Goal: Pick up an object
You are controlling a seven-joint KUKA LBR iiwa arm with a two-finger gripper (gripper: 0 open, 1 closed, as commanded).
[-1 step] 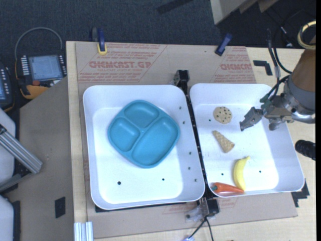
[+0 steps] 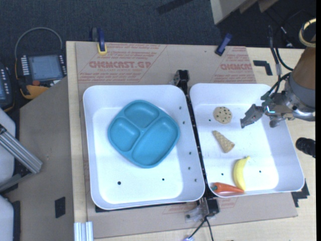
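Cookie (image 2: pixel 222 115) left of end effector (image 2: pixel 251 117)

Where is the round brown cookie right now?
The round brown cookie lies in the right white bin, near its far left corner, just above the tan wedge-shaped chip.

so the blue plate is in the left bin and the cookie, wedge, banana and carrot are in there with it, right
Not quite. The blue plate is in the left bin, but it lies there alone. The camera view shows the cookie, wedge, banana and carrot all in the right bin, where the end effector hangs.
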